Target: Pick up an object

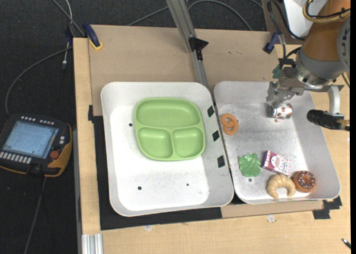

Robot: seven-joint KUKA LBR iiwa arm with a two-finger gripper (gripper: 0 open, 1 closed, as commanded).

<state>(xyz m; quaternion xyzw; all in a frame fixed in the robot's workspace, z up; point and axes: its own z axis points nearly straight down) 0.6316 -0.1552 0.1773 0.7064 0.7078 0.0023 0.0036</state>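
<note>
1. Here I see the hand low in the right bin, just beside a small white object.
2. I cannot tell its grip.
3. A green tray sits in the left bin.

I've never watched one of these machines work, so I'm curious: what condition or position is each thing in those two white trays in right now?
green divided plate: flat in left bin, right way up
orange ring: lying at right bin's left edge
small white object: under the gripper, on the bin floor
green leafy piece: lying loose
pink carton: on its side
croissant: near front rim
chocolate doughnut: flat, beside the croissant
</note>
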